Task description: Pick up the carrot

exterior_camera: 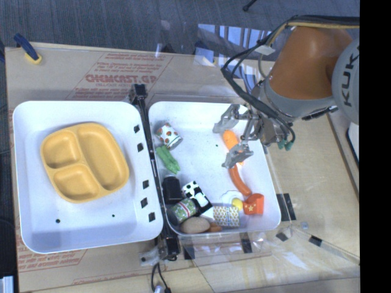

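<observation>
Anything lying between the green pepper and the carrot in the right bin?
No: in the camera view, only bare white bin floor lies between the green pepper and the carrot.

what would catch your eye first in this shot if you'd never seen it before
The orange-banded arm reaching in from the right, its gripper low over the carrot in the right bin. Then the yellow divided plate alone in the left bin, against the toys crowded along the right bin's near edge.
</observation>
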Robot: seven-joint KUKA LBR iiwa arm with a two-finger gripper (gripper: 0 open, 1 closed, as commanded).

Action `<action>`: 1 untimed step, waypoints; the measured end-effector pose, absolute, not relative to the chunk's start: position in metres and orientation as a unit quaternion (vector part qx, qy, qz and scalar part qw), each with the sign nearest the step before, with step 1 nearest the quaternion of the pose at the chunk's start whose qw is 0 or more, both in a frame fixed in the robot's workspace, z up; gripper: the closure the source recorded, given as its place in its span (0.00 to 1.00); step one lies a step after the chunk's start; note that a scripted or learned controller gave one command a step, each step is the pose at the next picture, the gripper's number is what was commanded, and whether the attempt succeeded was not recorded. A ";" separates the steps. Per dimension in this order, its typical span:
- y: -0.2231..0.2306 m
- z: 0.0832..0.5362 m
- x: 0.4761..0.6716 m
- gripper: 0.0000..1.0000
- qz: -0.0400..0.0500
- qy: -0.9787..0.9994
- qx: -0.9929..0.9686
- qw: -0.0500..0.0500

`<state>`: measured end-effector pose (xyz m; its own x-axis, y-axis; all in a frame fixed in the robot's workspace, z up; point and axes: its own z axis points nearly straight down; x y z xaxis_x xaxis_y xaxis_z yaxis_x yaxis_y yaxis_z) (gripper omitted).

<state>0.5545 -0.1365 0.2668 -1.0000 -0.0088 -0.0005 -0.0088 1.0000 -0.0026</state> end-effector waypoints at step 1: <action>-0.198 0.211 0.582 0.00 -0.001 0.998 0.067 -0.001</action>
<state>0.5818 -0.1977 0.2113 -0.9909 0.1344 0.0013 0.1344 0.9909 -0.0016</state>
